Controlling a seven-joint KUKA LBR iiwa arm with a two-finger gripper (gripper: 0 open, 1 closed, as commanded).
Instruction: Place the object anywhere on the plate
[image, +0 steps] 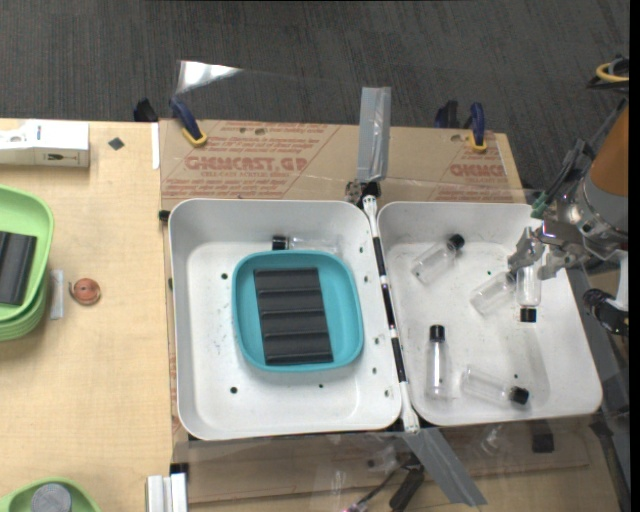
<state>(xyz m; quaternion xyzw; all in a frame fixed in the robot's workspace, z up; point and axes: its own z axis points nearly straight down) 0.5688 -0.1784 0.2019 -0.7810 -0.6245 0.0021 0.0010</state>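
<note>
A: Across the bench, camera view, entry one: left bin (200, 330) with a teal plate (345, 330) lying flat in it, dark ribbed insert at its centre. Right bin (575, 390) with clear vials with black caps: one at the far left (437, 258), one upright-looking near the middle (437, 355), one lying at the near right (495, 388).

B: And the arm?

A: Entry two: gripper (527, 262) over the far right part of the right bin. A vial (527, 290) hangs cap-down directly under it, and a further clear one (492, 296) lies just beside it to the left.

B: Grasping that hanging vial?

A: Cannot tell. The fingertips blur into the clear glass, so whether they are clenched on it or merely beside it is not legible.

B: Risks from here?

A: Item one: smooth, round glass, likely to slip or swing if pinched off-centre. Item two: the neighbouring vial sits close enough to be knocked or dragged along. Item three: the plate is well apart, across the wall between the bins; a loose grip would probably drop the vial short. Item four: a round vial may roll on the ribbed insert and off the plate's rim.
</note>
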